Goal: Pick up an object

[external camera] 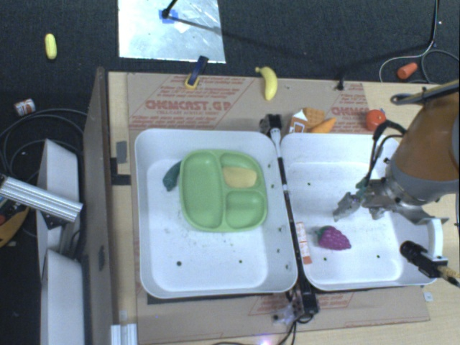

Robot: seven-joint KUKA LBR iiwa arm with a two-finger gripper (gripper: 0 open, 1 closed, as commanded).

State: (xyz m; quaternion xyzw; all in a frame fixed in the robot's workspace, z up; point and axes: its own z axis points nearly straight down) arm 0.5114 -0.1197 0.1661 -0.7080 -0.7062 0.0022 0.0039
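- Far to the claw's left, in the left bin, a green divided tray holds a yellow piece, with a dark green item touching the tray's outer edge; all are well apart from the claw and poor choices for this reach.
- At the divider between the bins, lower-left of the claw, lies a small white and red packet, awkwardly tight to the wall.
- The purple grape bunch lies on the right bin floor just below and slightly left of the claw; it looks the best target.
- The claw hovers above the bin floor, nothing between its fingers; whether they are spread cannot be told.
- To do it well, I judge the claw should centre over the bunch, straddle its narrower width, then descend until nearly touching the floor before closing, since the lumpy shape may roll aside.
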